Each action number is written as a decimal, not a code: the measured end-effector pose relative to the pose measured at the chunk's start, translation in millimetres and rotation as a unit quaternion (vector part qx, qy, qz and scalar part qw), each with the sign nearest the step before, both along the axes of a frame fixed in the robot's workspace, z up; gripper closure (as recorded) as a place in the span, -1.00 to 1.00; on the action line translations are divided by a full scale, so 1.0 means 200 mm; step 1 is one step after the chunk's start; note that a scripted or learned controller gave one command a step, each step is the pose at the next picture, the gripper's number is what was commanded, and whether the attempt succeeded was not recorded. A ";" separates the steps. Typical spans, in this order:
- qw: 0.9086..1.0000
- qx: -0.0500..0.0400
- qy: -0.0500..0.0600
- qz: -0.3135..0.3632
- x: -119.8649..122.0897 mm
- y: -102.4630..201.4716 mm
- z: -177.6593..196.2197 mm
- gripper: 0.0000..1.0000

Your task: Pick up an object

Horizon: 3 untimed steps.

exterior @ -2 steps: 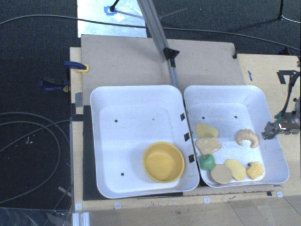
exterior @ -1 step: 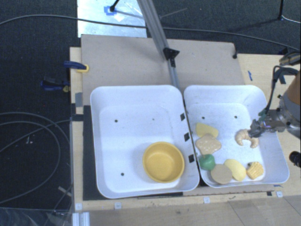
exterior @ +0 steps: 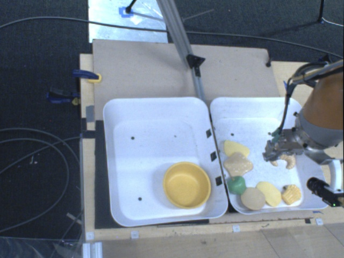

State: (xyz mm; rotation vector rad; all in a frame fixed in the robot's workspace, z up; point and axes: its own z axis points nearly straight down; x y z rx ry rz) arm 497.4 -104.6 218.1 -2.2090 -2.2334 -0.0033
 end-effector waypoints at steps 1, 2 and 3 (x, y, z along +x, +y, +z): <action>1.000 0.000 -0.001 0.001 0.00 0.27 0.07 1.00; 1.000 0.000 -0.001 0.001 -0.02 0.56 0.12 1.00; 1.000 0.001 0.000 0.000 -0.08 0.85 0.06 1.00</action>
